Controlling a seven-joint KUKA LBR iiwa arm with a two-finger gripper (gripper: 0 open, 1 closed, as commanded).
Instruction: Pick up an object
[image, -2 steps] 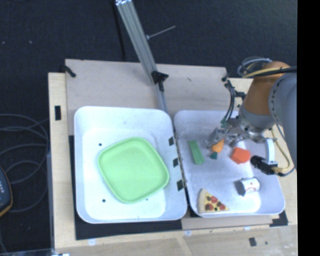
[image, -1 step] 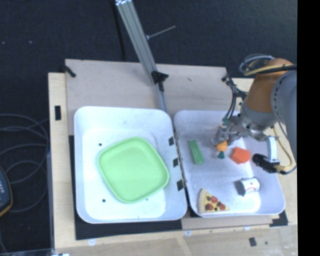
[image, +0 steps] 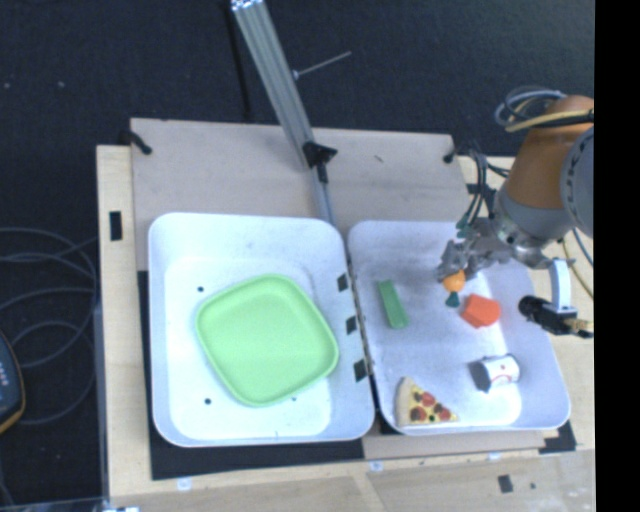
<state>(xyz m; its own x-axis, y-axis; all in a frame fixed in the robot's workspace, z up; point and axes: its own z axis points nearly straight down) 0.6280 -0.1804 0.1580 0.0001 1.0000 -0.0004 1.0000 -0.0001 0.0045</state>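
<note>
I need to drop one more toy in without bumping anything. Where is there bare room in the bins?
Left bin: bare strip behind the green plate. Right bin: open floor between the green block and orange block. Crowded near the gripper, pizza slice, white cup.

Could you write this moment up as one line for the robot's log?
task: pick up an object | gripper: over right bin, at small orange piece | grasp: unclear | nearby: orange block, green bar, pizza slice
</note>
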